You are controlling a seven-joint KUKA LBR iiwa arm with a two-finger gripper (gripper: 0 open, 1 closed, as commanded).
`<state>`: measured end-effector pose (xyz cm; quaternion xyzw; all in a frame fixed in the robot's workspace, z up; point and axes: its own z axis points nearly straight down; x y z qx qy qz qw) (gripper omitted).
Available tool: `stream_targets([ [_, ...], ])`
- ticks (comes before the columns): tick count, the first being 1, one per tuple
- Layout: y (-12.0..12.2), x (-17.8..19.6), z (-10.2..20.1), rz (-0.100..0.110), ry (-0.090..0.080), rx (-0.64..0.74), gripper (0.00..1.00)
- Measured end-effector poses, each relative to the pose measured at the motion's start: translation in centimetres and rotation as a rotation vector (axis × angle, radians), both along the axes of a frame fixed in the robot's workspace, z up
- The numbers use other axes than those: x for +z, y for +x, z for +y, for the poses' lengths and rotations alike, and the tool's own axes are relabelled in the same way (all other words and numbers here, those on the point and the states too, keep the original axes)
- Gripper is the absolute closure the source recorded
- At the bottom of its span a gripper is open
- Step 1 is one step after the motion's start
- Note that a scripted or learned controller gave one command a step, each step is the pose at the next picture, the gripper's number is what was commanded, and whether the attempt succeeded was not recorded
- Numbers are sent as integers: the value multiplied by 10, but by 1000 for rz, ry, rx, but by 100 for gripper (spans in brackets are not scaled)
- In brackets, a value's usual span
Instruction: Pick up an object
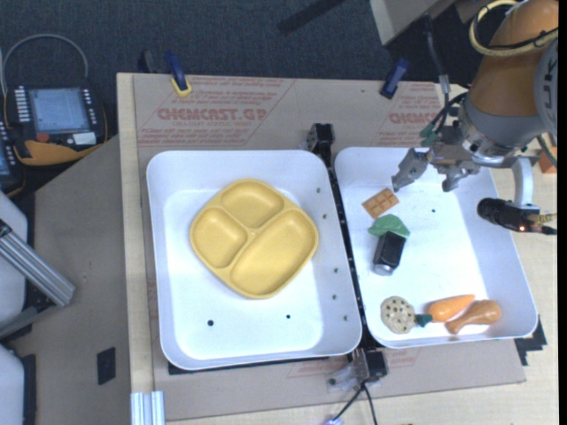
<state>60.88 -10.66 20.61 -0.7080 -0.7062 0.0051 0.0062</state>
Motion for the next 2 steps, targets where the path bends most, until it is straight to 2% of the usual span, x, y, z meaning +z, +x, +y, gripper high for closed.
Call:
stream_targets([
  [1,3,9,0,-15,-1,2,0],
  [2,-6,-45,7,-9,0,3,0],
])
